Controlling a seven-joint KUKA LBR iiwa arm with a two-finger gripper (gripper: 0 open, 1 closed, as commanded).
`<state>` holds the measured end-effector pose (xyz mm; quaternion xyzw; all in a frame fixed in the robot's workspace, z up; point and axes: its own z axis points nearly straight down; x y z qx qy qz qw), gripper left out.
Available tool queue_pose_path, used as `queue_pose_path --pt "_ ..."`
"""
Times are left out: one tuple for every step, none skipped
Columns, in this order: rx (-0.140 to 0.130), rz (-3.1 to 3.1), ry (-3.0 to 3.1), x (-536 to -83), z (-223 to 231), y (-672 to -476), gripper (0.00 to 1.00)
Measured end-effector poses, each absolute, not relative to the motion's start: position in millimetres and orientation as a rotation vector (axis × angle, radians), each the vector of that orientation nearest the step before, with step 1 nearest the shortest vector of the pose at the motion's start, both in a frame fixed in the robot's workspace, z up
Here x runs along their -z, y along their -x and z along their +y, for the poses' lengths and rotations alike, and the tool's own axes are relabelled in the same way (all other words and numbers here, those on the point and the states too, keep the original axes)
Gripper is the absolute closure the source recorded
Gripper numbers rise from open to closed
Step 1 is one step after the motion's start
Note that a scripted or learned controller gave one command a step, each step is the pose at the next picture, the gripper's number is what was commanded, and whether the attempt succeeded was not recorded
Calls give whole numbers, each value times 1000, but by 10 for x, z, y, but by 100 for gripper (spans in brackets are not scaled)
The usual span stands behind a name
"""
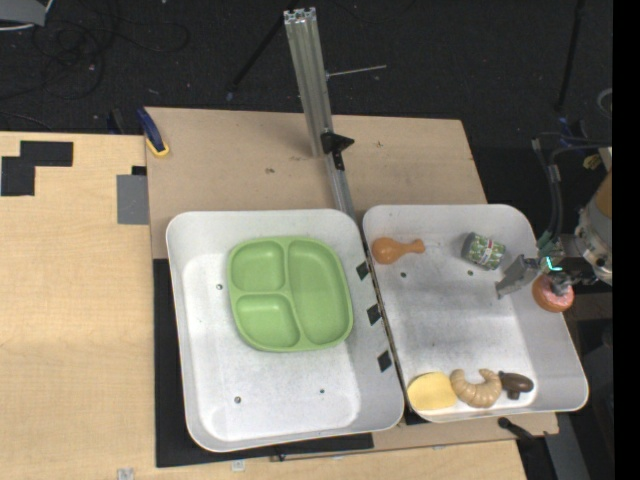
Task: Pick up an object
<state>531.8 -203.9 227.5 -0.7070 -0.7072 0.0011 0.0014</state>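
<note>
Camera view, we count:
Bins: two white bins
Green divided plate: one
End effector: we cannot tell its state

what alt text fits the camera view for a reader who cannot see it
A gripper reaches over the right edge of the right bin, which holds a small can, an orange toy and toy food. The left bin holds a green divided plate.
</note>
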Motion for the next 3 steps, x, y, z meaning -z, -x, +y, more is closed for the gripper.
queue_pose_path --pt "-2 -2221 2220 -2284 -2040 -5323 0" --pt "-5 -2216 2218 -1814 -2113 -5318 0" --pt "-5 -2214 2215 -1179 -2054 -5275 0"
